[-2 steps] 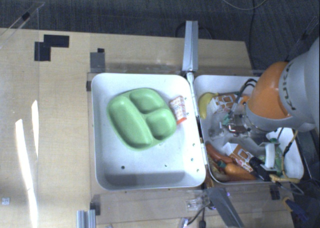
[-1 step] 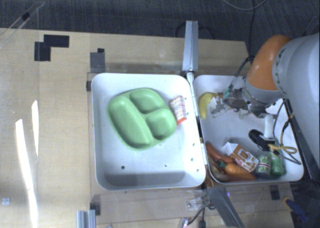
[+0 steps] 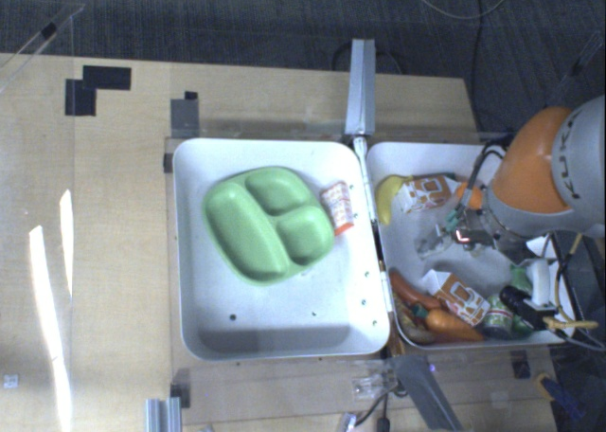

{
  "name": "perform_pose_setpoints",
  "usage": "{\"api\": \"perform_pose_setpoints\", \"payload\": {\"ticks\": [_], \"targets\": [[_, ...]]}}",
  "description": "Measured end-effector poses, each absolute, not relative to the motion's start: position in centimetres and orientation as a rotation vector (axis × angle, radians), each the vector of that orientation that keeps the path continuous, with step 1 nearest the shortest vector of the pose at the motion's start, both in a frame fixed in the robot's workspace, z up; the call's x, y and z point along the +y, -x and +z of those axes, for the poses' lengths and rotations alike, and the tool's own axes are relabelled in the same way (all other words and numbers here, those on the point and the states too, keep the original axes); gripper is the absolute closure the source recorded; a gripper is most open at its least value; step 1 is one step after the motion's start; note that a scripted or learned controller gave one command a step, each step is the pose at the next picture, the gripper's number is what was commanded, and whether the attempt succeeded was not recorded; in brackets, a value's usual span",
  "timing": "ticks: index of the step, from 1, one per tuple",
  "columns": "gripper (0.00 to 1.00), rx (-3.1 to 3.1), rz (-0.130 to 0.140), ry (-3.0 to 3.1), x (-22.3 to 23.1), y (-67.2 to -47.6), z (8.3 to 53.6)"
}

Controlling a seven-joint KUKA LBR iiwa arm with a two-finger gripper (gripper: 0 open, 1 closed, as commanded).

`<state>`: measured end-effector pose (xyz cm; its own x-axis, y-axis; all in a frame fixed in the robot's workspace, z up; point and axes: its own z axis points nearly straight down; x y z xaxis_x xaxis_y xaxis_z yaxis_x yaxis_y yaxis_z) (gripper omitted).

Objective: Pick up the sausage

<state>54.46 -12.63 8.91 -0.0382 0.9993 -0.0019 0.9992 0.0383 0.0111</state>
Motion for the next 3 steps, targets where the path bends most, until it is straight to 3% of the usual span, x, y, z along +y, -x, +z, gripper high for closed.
{"api": "perform_pose_setpoints", "payload": {"ticks": [1, 2, 3], "targets": [[0.00, 2.228, 0.011, -2.199, -16.5, -52.0, 8.9], [0.00, 2.221, 0.015, -2.209, -10.3, -56.2, 8.9], [0.00, 2.145, -0.014, -2.342, -13.9, -64.3, 8.8]]}}
